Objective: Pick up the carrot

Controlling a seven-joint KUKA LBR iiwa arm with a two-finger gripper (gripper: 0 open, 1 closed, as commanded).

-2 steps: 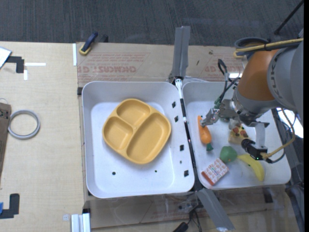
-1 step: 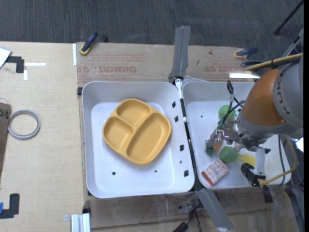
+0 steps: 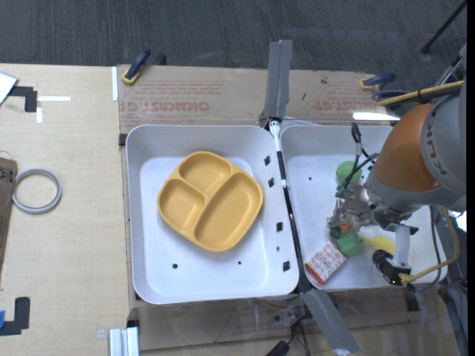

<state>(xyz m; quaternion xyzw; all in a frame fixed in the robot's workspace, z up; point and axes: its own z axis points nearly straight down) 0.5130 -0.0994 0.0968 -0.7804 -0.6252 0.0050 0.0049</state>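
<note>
Small orange carrot [image 3: 339,233] with green top lies under the claw [image 3: 344,221].

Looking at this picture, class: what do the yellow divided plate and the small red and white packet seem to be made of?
Yellow divided plate: probably moulded plastic, with a matte, even colour and rounded compartment walls with soft edges. Small red and white packet: seemingly printed paper or thin film, flat with a printed face and square corners; the picture is too small to tell which.
</note>
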